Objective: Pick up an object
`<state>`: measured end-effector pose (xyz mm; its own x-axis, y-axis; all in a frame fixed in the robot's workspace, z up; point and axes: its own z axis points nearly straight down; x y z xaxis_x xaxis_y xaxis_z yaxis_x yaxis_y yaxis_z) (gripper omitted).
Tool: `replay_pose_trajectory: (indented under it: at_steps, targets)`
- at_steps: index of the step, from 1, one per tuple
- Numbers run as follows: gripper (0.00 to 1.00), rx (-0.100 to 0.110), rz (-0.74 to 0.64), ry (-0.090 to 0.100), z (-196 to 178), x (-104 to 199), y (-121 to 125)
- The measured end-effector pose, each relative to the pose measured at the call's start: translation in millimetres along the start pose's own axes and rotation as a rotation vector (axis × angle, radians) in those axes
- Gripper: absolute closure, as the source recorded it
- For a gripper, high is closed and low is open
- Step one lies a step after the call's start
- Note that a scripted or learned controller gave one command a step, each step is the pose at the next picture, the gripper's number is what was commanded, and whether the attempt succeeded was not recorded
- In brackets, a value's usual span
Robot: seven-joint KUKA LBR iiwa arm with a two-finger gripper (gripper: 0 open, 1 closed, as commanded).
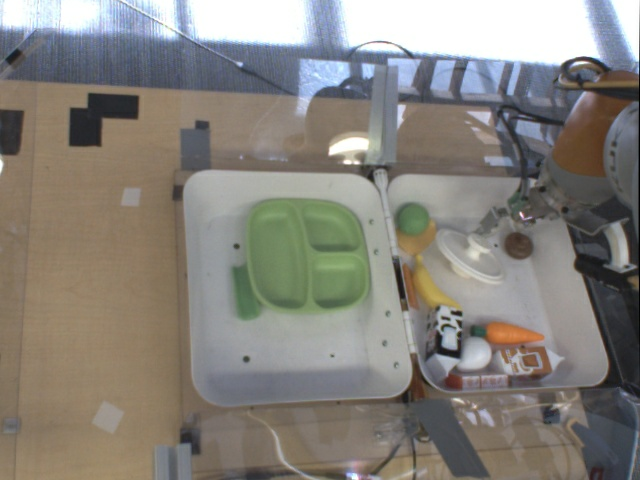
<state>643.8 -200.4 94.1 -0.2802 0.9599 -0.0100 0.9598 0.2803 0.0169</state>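
Observation:
The right bin (570,298) holds several small objects: a green ball (412,217), a yellow banana (430,284), a white round lid (472,256), a small brown round piece (518,245), an orange carrot (515,334), a black-and-white cow toy (449,328), a white egg (474,353) and a brown carton (510,366). My gripper (512,215) hangs over the bin's far right part, just above the brown piece and beside the white lid. Nothing is visibly held in it.
The left bin (215,348) carries a green divided plate (308,256) with a small green block (245,293) at its left side. A metal divider (395,268) separates the bins. Cables (515,138) run behind the right bin.

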Motion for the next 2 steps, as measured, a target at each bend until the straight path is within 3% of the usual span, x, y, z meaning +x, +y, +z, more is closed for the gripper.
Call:
replay_pose_trajectory:
  at_steps: [1, 2]
  targets:
    - [0.0, -0.003, -0.086, 0.004, 0, 98, 49]
    - [0.0, -0.004, -0.115, 0.0, -3, 74, -27]
